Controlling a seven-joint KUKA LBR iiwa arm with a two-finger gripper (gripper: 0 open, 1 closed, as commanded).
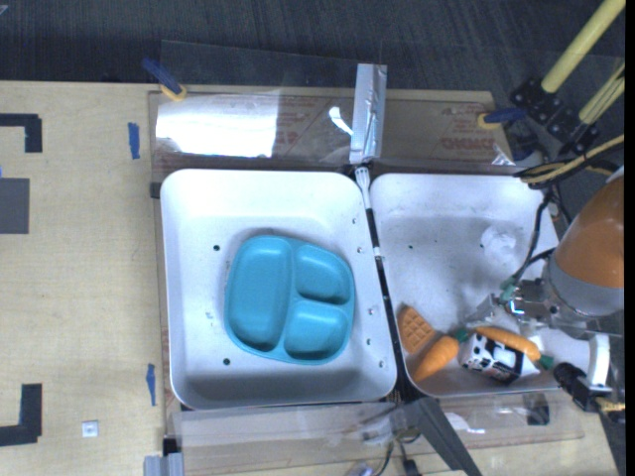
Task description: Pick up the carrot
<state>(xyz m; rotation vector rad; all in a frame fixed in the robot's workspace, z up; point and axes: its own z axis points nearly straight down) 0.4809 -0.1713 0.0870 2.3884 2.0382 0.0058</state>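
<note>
The carrot [510, 341], a slim orange piece with a green end, lies in the right bin [446, 216] near its front right corner. It rests partly across a black-and-white object [493, 358]. A fatter tapered orange piece [435, 357], also carrot-like, lies just left of that object. My gripper [516, 301] hangs just above and behind the carrot, below the arm's orange band [595, 246]. Nothing is visibly held.
A waffle-patterned orange piece [412, 325] leans against the divider between the bins. The left bin [189, 266] holds a blue sectioned plate [290, 297]. Yellow rods and cables [580, 48] stand at the back right. The right bin's back half is bare white floor.
</note>
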